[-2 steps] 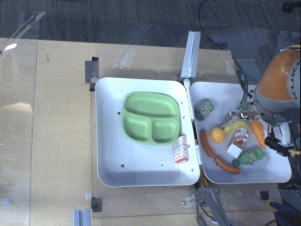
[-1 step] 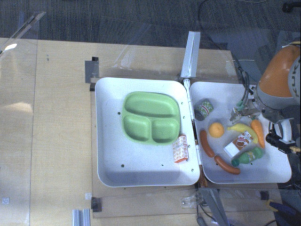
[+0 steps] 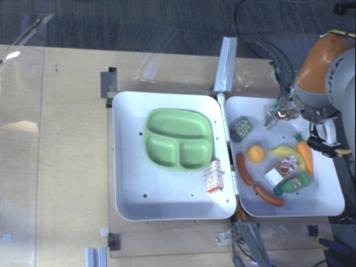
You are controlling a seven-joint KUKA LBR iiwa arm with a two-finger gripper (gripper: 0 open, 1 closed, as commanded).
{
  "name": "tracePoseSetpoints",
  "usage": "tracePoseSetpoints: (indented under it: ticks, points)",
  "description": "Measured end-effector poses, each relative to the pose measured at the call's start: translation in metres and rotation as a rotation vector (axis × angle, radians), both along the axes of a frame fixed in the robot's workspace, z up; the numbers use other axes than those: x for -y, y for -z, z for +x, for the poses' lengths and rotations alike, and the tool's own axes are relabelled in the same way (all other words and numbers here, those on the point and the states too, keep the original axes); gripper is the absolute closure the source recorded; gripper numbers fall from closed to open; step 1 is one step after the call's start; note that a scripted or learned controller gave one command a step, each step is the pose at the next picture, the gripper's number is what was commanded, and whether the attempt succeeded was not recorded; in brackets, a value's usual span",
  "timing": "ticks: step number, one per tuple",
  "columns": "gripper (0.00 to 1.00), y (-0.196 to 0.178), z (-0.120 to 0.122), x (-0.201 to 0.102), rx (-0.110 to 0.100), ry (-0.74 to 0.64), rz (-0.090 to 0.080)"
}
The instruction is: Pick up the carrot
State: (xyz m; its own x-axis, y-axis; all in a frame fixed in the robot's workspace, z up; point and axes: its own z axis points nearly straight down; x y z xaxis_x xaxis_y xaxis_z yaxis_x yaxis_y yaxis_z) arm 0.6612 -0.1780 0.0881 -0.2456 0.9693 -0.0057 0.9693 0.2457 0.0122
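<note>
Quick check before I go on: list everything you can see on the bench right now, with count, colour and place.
Bins: two, white, side by side.
Tray: one, green, three compartments, left bin.
Carton: one, red and white, left bin, beside tray.
Can: one, grey-green, right bin, far left.
Orange: one, right bin, middle.
Banana: one, yellow, right of orange.
Carrot: one, orange, right side.
Sausages: two, red-brown, near left.
Box: one, white and red.
Bottle: one, green.
Arm: grey and orange; tool over the right bin's far side.
</note>
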Motion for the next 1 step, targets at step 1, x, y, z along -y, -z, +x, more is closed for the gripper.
tracePoseSetpoints:
  ticks: [1]
  points:
    - [1.0, -0.0014, -0.0289, 0.0024, 0.002, -0.162, -0.002]
